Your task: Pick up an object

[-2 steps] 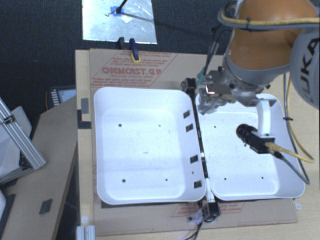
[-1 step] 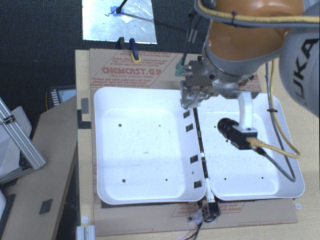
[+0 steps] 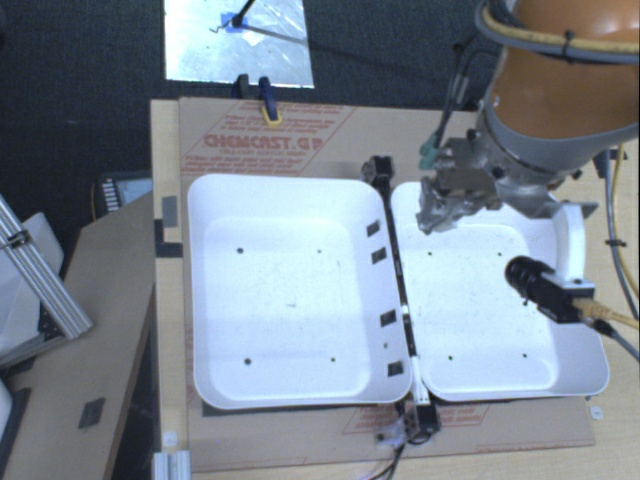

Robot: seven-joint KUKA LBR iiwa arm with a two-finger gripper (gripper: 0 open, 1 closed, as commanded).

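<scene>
My gripper (image 3: 437, 214) hangs from the grey wrist under the orange band, over the far left corner of the right bin (image 3: 500, 368). It sits low, close to the bin's back wall. The left bin (image 3: 280, 368) lies beside it, past the black-clipped divider (image 3: 392, 268). I make out no loose object in the gripper.
Both bins rest on a brown cardboard sheet (image 3: 270, 138) held by a blue and yellow clamp (image 3: 268, 103) at the back. A shiny metal plate (image 3: 238, 28) lies beyond it. An aluminium rail (image 3: 40, 278) leans at the left edge.
</scene>
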